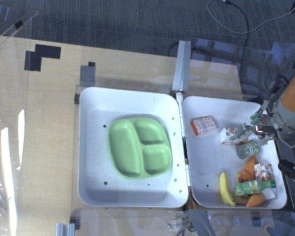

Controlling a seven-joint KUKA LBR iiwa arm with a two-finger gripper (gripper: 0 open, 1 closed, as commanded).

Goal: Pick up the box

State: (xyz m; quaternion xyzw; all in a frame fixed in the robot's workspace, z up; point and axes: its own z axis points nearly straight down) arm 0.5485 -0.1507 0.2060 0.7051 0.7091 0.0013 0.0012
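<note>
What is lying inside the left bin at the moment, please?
The left bin holds a green divided tray, lying flat near its middle. Whatever is beneath the tray is covered.

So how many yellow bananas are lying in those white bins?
1: a yellow banana near the front of the right white bin, beside the pile of items; others could be hidden beneath it.

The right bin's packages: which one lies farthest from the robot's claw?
The small red-and-white box, alone near the divider; the others crowd by the gripper.
</note>
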